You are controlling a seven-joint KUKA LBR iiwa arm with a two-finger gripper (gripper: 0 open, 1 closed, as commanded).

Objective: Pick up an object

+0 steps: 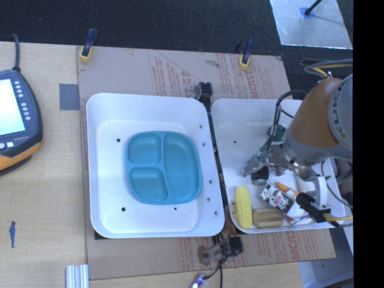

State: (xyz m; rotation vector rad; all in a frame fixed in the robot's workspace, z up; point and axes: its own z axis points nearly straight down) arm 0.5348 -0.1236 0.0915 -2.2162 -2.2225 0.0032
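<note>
Two shallow white bins side by side on a cardboard sheet, their inner rims touching along a central seam. Left bin holding a blue divided plate near its middle, with bare white floor all around it up to the rim. Right bin open along its far and left portions; crowded along its near edge by a yellow corn cob beside the seam, a tan oblong piece just right of it, and a small black-and-white patterned item with an orange tip behind them. Reaching in from the right, grey arm with orange band, wrist angled down over the right bin's middle. Gripper low above the bin floor, just beyond the cluster; finger spread too blurred to tell. Nothing visibly between them. Handheld control pendant at far left, well apart.
</note>
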